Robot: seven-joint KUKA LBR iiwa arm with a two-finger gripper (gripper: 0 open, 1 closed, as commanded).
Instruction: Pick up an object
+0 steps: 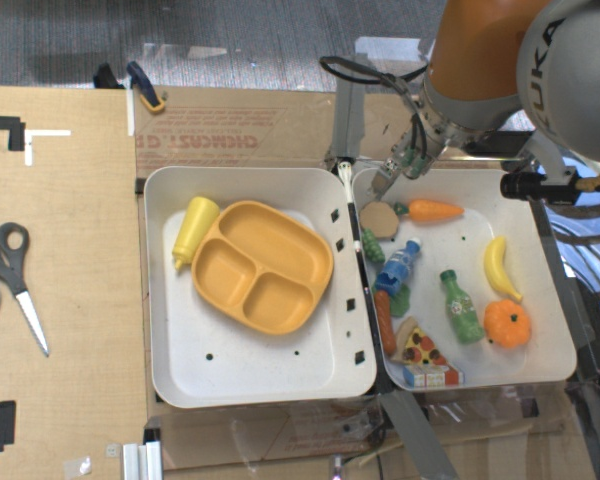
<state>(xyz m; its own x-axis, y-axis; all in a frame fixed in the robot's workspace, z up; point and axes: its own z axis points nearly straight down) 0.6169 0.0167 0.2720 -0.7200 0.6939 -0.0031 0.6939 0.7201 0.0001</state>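
We judge ourselves in the approach step, our gripper (398,171) hovering over the right bin's (550,368) far left corner, jaws' state impossible to tell, nothing held; next we descend onto the tan round piece (379,219) just below, beside the carrot (435,209).

The counter (60,268) is tan board on its left part, with brown cardboard (230,128) along the back. Two white bins rest on it side by side: the right bin (550,368) lies just below the end effector (400,168), the left bin (170,368) to that tool's lower left. Scissors (10,278) lie on the bare board, well apart from the end effector, far to its left. A blue and yellow clamp (145,86) sits at the cardboard's back corner.
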